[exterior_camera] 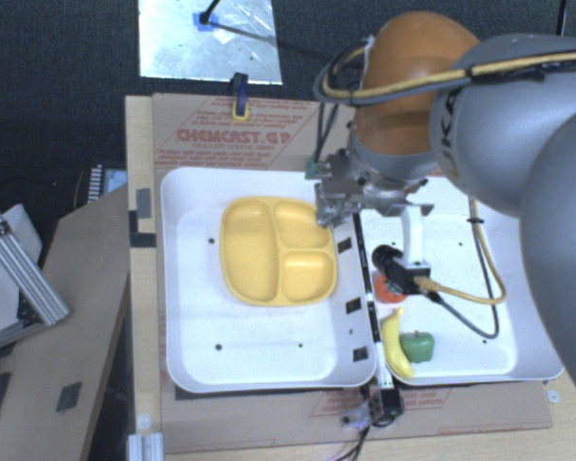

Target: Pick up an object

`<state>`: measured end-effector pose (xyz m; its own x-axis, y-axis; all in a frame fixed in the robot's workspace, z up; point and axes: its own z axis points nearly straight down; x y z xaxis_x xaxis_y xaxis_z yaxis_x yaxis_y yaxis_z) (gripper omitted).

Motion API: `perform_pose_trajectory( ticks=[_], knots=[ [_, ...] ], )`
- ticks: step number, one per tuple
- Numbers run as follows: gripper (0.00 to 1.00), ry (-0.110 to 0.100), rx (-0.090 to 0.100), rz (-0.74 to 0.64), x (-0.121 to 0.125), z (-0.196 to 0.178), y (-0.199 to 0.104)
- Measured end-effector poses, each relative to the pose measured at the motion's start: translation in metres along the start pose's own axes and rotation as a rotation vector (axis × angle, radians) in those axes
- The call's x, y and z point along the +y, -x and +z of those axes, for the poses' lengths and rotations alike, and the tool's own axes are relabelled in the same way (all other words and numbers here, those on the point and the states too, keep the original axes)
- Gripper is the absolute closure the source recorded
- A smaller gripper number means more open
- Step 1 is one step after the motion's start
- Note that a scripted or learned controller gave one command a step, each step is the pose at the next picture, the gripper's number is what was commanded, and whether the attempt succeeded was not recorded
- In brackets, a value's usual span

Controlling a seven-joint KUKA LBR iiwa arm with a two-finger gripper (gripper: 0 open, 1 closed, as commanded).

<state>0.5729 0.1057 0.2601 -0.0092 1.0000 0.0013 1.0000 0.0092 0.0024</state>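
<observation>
"CHEMCAST" print on cardboard sheet point(232, 134)

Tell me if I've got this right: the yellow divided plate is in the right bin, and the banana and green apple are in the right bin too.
Not quite. The camera view shows the yellow divided plate lying in the left bin, not the right one. The banana and green apple are indeed in the right bin.

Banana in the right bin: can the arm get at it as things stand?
Probably yes. The banana lies uncovered at the bin's near-left edge, though the green object touches it and the bin wall crowds one side.
</observation>
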Motion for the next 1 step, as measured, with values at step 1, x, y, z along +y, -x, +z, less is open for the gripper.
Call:
perform_pose_trajectory(
  ticks=[1],
  knots=[
    [0.0,-0.001,-0.001,0.005,-0.0003,0.0,0.0031]
  ],
)
